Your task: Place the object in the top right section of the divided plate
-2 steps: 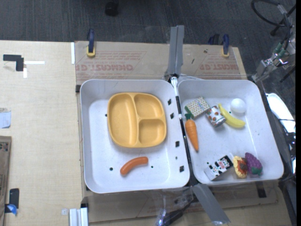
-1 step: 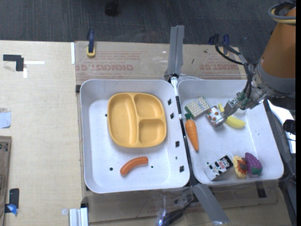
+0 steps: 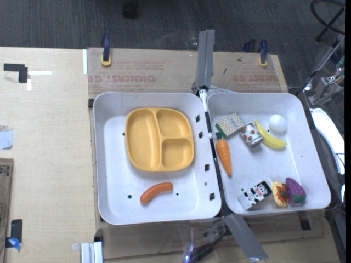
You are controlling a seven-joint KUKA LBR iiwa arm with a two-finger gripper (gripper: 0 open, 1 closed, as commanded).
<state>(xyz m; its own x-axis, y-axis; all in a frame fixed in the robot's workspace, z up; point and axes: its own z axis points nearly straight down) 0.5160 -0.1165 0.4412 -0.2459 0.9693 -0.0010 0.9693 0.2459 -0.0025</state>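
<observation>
Plainly, the task is judged to be at its beginning. The divided plate (image 3: 159,138), yellow and with three sections, is set in the left bin (image 3: 109,163), and its top right section (image 3: 173,124) is seen bare, as are the other two sections. No object is seen lifted or carried.

Which object is meant is not told by the task. The nearest candidate is a sausage (image 3: 156,192), which is laid on the floor of the left bin, just below the plate and apart from its rim. The others are gathered in the right bin (image 3: 307,163): a carrot (image 3: 223,155) near the wall between the bins, a patterned block (image 3: 230,124) above it, a small can (image 3: 252,136), a banana (image 3: 269,136), a white ball (image 3: 277,123), a cow-patterned carton (image 3: 256,194), and a yellow-red piece (image 3: 281,193) touching a bunch of purple grapes (image 3: 295,190) in the lower corner.

Whether the gripper is released or clenched cannot be told from this view, and no grasp can be claimed.

Everything is thus judged to be left: an object is to be picked, carried over the plate, and let down inside the top right section, clear of the dividing ridges.
</observation>
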